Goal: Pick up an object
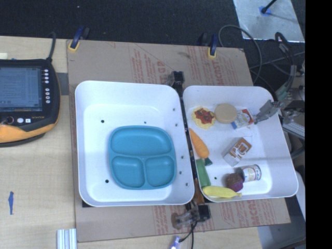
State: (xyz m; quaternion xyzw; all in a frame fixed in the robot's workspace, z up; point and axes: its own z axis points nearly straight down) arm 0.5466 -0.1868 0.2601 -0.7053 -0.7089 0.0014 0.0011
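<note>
Gripper [265, 109] sits at the right bin's [277, 154] 2 o'clock edge; jaw state cannot be told. Objects lie apart: carrot [198, 143] at 9 o'clock, can [250, 173] at 5 o'clock, banana [220, 192] at 6.

Legible text: almost none. Cardboard sheet [155, 61] under the bins carries repeated red printed lettering along its edges and diagonals; characters too faint and small to read. Handheld pendant [26, 100] on the tabletop, left: screen lit, lines of content unreadable. Small carton [237, 150] and can [251, 173] in right bin [282, 154]: labels present, print illegible.
</note>
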